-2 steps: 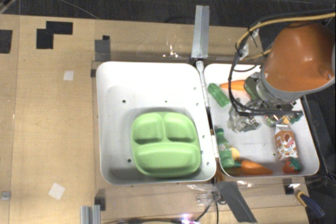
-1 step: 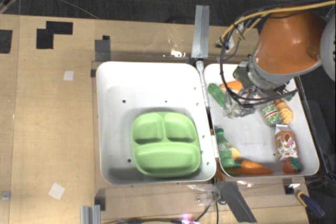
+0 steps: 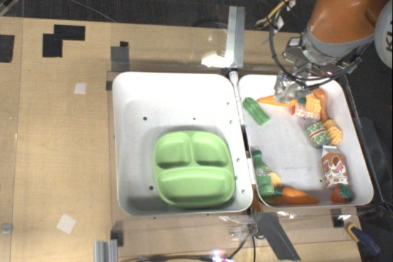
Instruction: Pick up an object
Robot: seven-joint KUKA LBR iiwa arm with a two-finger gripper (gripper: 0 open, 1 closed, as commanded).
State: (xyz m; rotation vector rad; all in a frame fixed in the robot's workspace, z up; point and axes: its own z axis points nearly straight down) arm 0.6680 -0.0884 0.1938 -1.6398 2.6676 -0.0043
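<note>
Wood tabletop (image 3: pixel 55 150): pale, carrying two white bins side by side, with black patches toward its far left corner.
Left bin (image 3: pixel 132 101): shallow and white, touching the divider along its right wall.
Tray (image 3: pixel 193 167): green, three compartments, lying in the left bin left of the divider, toward the near wall.
Divider (image 3: pixel 241 132): the seam where the two bins meet; a grey metal post (image 3: pixel 236 37) stands at its far end.
Right bin (image 3: pixel 288 150): white, right of the divider, holding the small toy foods.
Green block (image 3: pixel 255 111): tilted, just right of the divider near its far end.
Green bottle (image 3: pixel 261 173): just right of the divider near its near end, touching a small yellow piece.
Carrot (image 3: pixel 293 196): orange, right of the divider, along the bin's near wall beside the bottle.
Orange wedge (image 3: pixel 274 101): right of the green block, pointing toward the divider, just beside the tool.
Tool (image 3: pixel 288 92): low over the far part of the right bin, well right of the divider; whether its fingers are apart or together, I cannot tell.
Snack cluster (image 3: pixel 319 123): orange, yellow and green pieces, further right of the divider, touching one another.
Carton (image 3: pixel 333 169): red and white, near the right wall.
Arm (image 3: pixel 344 9): orange band, cables looping above, far right of the divider.
</note>
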